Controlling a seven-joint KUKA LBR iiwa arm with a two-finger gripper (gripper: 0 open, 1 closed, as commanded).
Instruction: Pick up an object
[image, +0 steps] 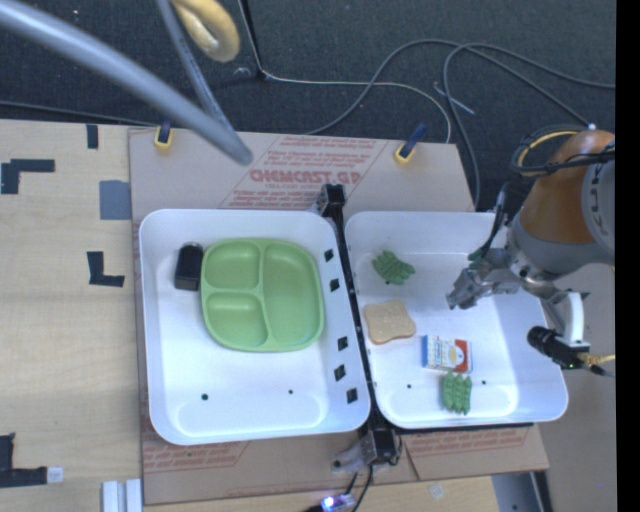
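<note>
The grey two-finger gripper (468, 291) hangs low over the right white bin (520, 400), near its far right side; its small, blurred tip leaves its state beyond telling. Apart from it lie a leafy green toy (392, 267), a tan bread-slice toy (388, 322), a small white carton (445, 354) and a knobbly green toy (457, 393); the left white bin (170, 400) holds a green divided plate (263, 295) beside a black block (188, 267).

Over the right bin (545, 405), the pincer (466, 294) is too blurred to read its fingers; the arm (565, 215) above it runs past the frame edge.
</note>
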